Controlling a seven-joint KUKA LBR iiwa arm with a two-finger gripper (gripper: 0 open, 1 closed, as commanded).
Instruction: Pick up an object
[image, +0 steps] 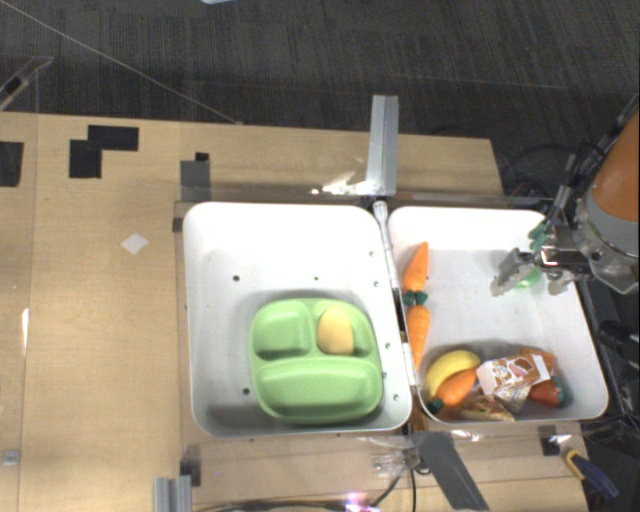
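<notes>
Our two-finger pincer (522, 276) hangs open and empty, the heaped plastic toy food (490, 380) below-left unpicked.

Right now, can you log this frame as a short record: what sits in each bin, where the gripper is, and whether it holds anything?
left bin: green divided tray with a yellow round fruit in its upper right compartment
right bin: two carrots along the left wall; banana, snack packet and other toy food piled at the near edge
gripper: over the right bin's upper right area, apart from the pile
held item: none seen between the fingers
task status: nothing picked up yet
</notes>
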